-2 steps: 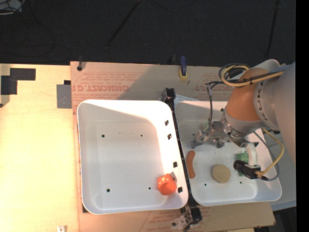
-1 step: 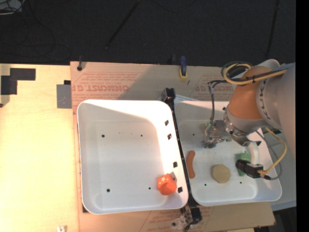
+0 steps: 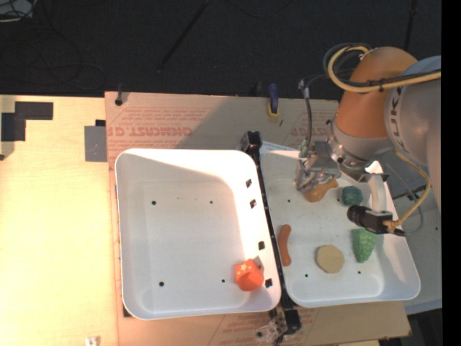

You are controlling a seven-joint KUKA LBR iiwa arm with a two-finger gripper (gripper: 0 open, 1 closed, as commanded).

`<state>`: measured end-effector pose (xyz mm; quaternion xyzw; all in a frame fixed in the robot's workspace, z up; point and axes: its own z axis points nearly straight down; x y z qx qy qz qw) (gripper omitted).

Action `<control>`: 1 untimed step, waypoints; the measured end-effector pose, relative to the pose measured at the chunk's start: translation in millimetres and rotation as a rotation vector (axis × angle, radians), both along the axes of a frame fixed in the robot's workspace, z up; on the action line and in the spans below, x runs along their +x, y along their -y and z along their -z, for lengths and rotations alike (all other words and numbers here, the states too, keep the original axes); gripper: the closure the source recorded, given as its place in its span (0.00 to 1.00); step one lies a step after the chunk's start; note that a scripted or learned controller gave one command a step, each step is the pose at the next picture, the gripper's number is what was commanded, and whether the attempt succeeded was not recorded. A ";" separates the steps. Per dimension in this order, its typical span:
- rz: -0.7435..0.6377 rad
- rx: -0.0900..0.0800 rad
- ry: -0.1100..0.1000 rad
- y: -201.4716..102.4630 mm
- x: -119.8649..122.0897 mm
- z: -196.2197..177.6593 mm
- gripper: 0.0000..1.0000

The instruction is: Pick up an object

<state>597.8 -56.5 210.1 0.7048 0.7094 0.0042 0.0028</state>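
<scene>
Plywood bench [image 3: 50, 215], blue clamp [image 3: 273, 99]

Robot arm [image 3: 403, 114]: smooth pale grey casing on the link farthest from the fingers [image 3: 311, 173], followed by a rounded orange band [image 3: 369, 96] above the wrist. A yellow cable and a black cable [image 3: 344, 58] loop together over the top of the orange band; a further thin yellow cable [image 3: 418, 193] trails down the grey side. Below the band, a silver-grey wrist flange narrows to a small metallic gripper assembly ending in dark fingers.
</scene>
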 end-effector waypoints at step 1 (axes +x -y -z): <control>0.007 0.000 -0.021 -1.9 -85.8 24.2 1.00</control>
